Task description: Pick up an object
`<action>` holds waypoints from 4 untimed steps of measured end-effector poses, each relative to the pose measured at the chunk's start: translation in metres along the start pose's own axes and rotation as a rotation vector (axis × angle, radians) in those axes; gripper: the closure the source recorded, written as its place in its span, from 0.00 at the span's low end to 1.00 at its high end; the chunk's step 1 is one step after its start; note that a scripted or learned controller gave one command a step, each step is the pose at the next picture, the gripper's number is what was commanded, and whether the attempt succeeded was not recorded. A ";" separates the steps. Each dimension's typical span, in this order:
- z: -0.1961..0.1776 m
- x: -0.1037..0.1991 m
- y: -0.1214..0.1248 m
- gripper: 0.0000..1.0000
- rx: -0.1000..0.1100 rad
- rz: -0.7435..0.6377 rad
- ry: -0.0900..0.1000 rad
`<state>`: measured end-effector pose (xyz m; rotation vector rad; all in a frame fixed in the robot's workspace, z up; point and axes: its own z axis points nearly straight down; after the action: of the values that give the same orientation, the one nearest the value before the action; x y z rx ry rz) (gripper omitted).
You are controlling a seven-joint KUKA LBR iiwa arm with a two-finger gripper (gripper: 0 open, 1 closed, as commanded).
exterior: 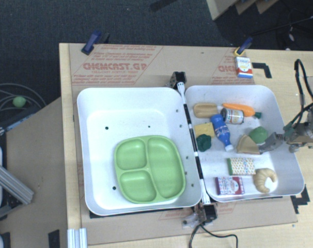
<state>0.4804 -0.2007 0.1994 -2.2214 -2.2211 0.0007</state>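
Note:
The right bin [285, 105] holds several small objects. At the back lie a tan bread roll [205, 110], an orange carrot [239, 108] and a small silver can [233, 117]. A blue bottle [221, 132] lies beside a yellow block [203, 129] and a dark green lump [203, 143]. A green ball [258, 134] rests against a tan wedge [247, 146]. Toward the front are a patterned packet [241, 165], a croissant [265, 179] and a red box [229, 185]. My gripper [278, 140] sits at the bin's right rim, just right of the green ball and wedge.
The left bin [94, 112] holds a green divided plate [149, 168]. A small carton [244, 66] and blue clamps [91, 43] sit on the cardboard behind the bins. Cables [303, 87] hang at the right edge.

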 end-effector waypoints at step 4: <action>0.084 0.062 0.152 0.00 -0.005 -0.001 -0.001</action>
<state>0.6328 -0.1383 0.1151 -2.2231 -2.2260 -0.0040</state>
